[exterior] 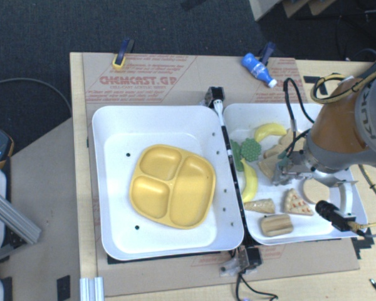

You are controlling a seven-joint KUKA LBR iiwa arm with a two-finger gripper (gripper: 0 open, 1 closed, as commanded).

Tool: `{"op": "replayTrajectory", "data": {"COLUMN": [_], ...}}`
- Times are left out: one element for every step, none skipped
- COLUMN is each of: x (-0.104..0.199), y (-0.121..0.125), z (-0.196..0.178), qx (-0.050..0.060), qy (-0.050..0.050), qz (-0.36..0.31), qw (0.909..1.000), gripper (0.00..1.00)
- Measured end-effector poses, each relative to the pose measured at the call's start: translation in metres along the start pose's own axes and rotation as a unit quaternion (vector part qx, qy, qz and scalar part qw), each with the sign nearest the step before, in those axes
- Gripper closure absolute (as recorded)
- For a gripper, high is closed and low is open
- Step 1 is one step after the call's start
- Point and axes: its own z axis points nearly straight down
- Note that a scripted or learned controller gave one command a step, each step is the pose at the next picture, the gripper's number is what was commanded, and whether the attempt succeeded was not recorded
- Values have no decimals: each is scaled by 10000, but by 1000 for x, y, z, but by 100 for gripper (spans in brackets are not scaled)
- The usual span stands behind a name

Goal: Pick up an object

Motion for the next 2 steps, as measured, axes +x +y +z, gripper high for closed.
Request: {"op": "replayTrajectory", "data": {"x": [3, 10], "y": [2, 6], "z": [-64, -110], "qx": [-35, -37], "qy": [-13, -11], "qz": [-13, -18], "qw": [10000, 10000], "gripper": [100, 100]}}
